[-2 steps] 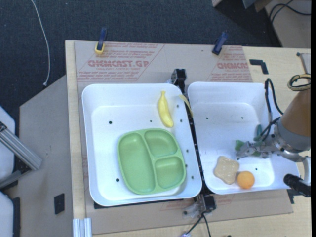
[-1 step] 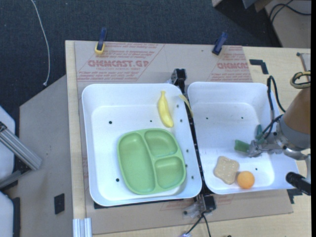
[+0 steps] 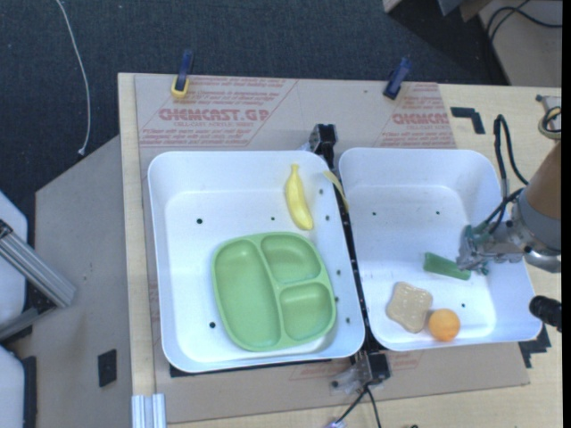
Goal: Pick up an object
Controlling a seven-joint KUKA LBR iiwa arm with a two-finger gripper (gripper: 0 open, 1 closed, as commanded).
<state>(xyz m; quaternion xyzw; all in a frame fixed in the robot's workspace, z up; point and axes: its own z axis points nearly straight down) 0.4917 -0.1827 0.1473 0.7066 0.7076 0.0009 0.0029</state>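
Note:
In the right bin [image 3: 419,172] a flat green strip [image 3: 443,265] lies on the floor near the right wall. A beige bread-like piece [image 3: 409,306] and an orange ball [image 3: 443,325] sit side by side at the bin's front. My gripper [image 3: 473,255] reaches in from the right and hangs low at the right end of the green strip, right against it or just above it. Nothing is visibly lifted off the bin floor.
The left bin [image 3: 178,194] holds a green divided plate [image 3: 272,288] and a yellow banana [image 3: 298,199] behind it. A dark cable [image 3: 501,145] loops over the right bin's far right corner. Clamps [image 3: 181,71] hold the board at the back.

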